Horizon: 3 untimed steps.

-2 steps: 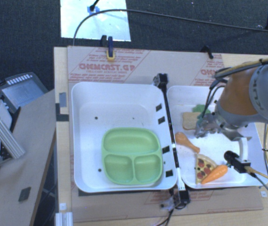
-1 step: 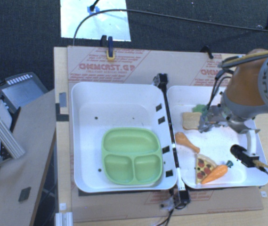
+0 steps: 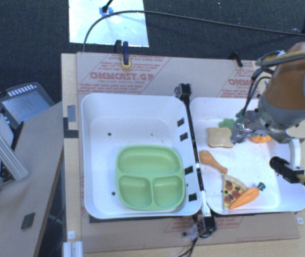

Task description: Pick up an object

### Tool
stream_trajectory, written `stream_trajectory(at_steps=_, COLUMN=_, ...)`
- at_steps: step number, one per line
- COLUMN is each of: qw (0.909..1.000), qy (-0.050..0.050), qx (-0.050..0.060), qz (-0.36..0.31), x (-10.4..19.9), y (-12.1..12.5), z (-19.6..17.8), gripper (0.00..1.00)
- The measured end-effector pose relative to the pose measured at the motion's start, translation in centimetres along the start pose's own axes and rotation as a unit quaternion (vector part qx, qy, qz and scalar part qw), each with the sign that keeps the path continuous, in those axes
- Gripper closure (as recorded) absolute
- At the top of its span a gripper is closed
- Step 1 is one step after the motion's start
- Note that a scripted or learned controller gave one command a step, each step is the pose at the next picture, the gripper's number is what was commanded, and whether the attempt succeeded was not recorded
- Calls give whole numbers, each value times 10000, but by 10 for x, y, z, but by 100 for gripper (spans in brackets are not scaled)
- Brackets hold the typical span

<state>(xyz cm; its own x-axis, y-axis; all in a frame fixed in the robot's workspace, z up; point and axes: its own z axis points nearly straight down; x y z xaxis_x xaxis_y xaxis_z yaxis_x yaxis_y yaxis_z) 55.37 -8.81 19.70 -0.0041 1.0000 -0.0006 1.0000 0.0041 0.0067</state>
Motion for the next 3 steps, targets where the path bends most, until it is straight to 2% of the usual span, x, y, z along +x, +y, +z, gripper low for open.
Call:
stream_trajectory(at_steps=1, qw=10000, qy=-2, qx=-4, qz=-4, x=6, y=10, z=-52, gripper=100)
stream_trajectory(at_steps=3, qw=10000, qy=15, qx=29, qz=-28, x=110, y=0, z=-29, gripper=100)
